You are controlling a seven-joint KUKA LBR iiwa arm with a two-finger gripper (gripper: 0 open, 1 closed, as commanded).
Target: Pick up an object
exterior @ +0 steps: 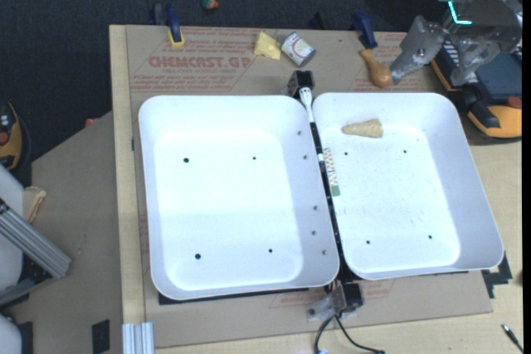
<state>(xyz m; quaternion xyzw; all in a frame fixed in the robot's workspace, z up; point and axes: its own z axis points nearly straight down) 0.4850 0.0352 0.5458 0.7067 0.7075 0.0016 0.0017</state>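
Note:
A small tan cone-shaped object [362, 128] lies on its side near the back edge of the right bin [415, 203]. My gripper [412, 54] hangs at the upper right, beyond the right bin's back rim and above the bench board. It is up and to the right of the tan object and well apart from it. The left bin [224, 195] shows a bare white floor.
Outside the bins on the board behind them lie a yellow wedge [266, 46], a small white box [297, 50] and a tan pear-shaped piece [377, 70] just left of the gripper. Blue clamps [174, 25] hold the board's back edge.

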